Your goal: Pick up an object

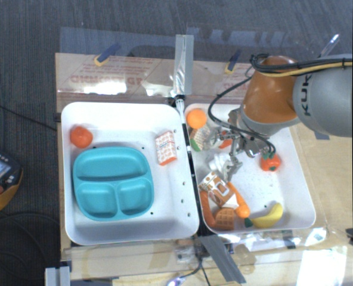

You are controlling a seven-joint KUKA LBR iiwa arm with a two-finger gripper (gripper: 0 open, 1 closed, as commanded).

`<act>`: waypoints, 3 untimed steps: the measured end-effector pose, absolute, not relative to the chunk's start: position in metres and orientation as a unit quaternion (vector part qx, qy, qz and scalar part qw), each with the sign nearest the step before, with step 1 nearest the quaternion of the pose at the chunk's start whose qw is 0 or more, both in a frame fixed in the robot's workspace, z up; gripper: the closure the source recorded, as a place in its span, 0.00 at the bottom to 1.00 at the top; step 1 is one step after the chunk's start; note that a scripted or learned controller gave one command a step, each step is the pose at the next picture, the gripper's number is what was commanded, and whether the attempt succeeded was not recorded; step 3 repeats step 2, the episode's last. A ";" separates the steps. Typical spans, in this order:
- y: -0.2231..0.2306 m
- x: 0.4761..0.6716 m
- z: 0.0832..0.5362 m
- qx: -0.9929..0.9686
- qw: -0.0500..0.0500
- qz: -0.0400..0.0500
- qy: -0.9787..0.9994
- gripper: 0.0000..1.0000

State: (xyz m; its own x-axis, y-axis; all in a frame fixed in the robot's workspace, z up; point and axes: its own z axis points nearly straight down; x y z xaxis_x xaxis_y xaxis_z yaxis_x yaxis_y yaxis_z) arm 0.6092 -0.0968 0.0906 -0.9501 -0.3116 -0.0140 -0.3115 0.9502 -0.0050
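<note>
1. The gripper hovers inside the right bin; I cannot tell its state.
2. Reaching step: a boxed snack lies just below it; next, descend squarely.

A: How does the light look to you?

B: Bright and even from overhead. You get soft, short shadows only; the teal tray casts a faint one on the floor of the left bin.

A: Any glare?

B: Yes. You'll see white glare on the clear plastic sheet behind the bins, and a sheen on the orange band of the arm. The white walls of the right bin run close to blown out.

A: Sharpness?

B: Moderate. The small toys are soft, and the gripper is a blurred grey tangle, so you can't make out fine detail. The dark carpet shows grain.
</note>
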 end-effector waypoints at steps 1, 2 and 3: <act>-0.104 0.575 0.091 -0.104 0.009 -0.001 0.995 0.00; -0.117 0.498 0.091 -0.169 0.008 -0.004 0.986 0.00; -0.117 0.498 0.091 -0.169 0.008 -0.004 0.986 0.00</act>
